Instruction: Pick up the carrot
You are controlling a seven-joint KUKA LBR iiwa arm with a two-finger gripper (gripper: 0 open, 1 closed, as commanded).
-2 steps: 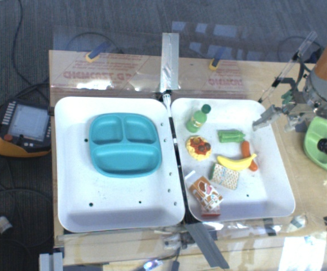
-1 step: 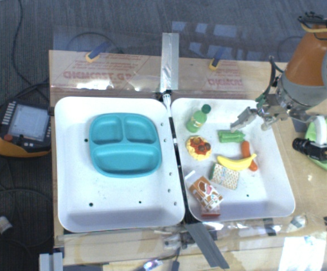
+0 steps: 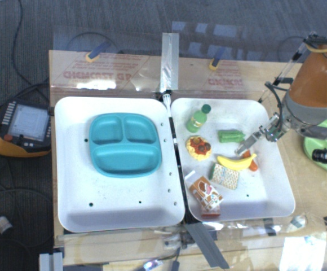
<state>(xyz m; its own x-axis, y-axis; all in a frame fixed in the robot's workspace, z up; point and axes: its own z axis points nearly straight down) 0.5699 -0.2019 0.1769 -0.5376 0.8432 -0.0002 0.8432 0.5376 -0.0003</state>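
Jaws: we see them low over the banana [image 3: 236, 162]; spread or pinched, we cannot tell.
Carrot [image 3: 253, 162]: mostly hidden, axis unclear, just beside the jaws' tip.

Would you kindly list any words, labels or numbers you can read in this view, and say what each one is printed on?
None can be read.
Red lettering on the bench board behind the left bin: upside down, blurred.
Red lettering on the board behind the right bin: blurred.
Printed snack box: too small.
Patterned packet: too small.
Handheld pendant screen: unreadable.
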